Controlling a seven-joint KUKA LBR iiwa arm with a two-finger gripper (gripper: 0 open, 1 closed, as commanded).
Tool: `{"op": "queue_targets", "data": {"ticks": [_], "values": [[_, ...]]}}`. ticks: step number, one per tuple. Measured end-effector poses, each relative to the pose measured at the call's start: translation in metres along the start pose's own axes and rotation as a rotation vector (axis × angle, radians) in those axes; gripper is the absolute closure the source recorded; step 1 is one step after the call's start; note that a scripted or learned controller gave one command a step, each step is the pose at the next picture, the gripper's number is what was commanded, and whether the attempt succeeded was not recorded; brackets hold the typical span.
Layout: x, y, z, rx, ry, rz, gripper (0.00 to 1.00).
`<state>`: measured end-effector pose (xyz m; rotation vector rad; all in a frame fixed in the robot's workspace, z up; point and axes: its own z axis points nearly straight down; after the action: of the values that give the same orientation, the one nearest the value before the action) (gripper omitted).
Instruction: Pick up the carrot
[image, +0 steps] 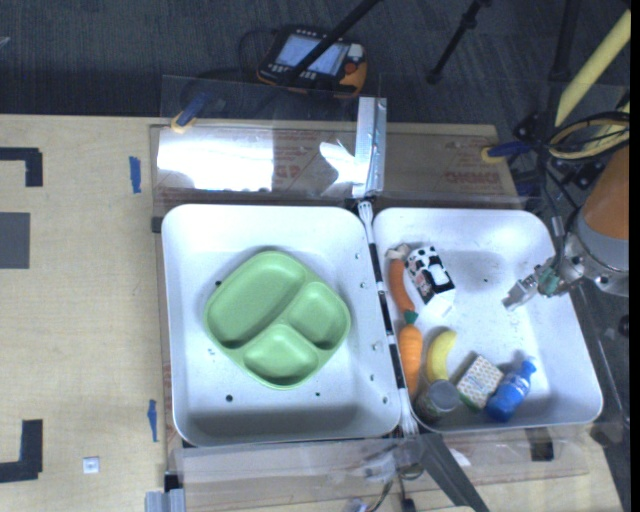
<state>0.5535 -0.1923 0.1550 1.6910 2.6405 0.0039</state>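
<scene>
The carrot lies against the right bin's left wall, beside a banana. The gripper hovers near the right wall; its jaw state cannot be told, too small and blurred.

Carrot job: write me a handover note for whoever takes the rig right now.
Tool: over the right bin's right side, near the rim, apart from all items. It grips nothing that shows.
Carrot: lying in the right bin beside the divider, lengthwise along it, the banana beside it on its right. A second orange item, thinner, lies further up the divider next to a black-and-white carton.
Also in the right bin: a can, a box and a blue bottle. A green plate is in the left bin.
Done: nothing yet; the carrot is untouched.
Left: reach across, grasp, lift.
</scene>
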Motion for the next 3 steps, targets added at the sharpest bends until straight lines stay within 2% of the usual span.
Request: {"op": "queue_targets", "data": {"ticks": [1,2,3], "values": [[0.015,0.012,-0.056,0.003,0.0,0.294,1.0],[0.015,0.013,-0.066,-0.001,-0.003,0.292,1.0],[-0.017,-0.004,-0.077,0.003,0.0,0.36,1.0]]}}
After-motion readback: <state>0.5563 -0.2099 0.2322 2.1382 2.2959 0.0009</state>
